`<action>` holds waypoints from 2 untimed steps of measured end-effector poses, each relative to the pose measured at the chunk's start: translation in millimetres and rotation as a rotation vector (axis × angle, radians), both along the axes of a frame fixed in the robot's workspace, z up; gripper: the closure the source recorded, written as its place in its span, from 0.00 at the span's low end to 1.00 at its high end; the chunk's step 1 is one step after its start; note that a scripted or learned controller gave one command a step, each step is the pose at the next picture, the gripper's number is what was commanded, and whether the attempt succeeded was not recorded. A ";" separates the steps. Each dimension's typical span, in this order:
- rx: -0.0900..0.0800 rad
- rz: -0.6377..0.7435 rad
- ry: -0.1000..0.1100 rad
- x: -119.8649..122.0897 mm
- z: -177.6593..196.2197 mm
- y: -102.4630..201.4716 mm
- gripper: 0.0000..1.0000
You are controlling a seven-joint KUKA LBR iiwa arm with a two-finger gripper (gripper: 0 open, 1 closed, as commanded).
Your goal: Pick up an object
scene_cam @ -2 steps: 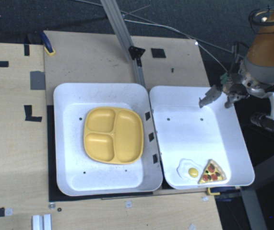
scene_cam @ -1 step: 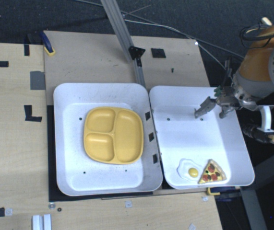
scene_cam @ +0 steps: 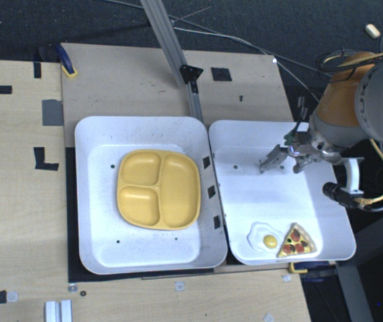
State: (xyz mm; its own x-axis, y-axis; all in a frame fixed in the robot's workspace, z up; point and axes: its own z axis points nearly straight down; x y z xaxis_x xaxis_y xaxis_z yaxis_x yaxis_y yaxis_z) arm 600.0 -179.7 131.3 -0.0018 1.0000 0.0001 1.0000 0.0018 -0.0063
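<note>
A toy fried egg (scene_cam: 263, 238) and a toy pizza slice (scene_cam: 296, 241) lie side by side at the near edge of the right bin (scene_cam: 245, 186). My gripper (scene_cam: 286, 162) hangs over the far part of that bin, well up the frame from both toys. Its two grey fingers (scene_cam: 269, 161) are spread apart with nothing between them. A yellow divided plate (scene_cam: 158, 188) rests in the middle of the left bin (scene_cam: 97, 180).
A grey metal pole (scene_cam: 171, 45) slants across the bench behind the bins. Cables trail over the dark floor at the top and loop beside the arm at the right. Black tape marks dot the wooden bench at the left.
</note>
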 end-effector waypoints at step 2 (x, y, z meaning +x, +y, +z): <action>-0.004 0.001 -0.013 2.3 -33.5 -0.1 1.00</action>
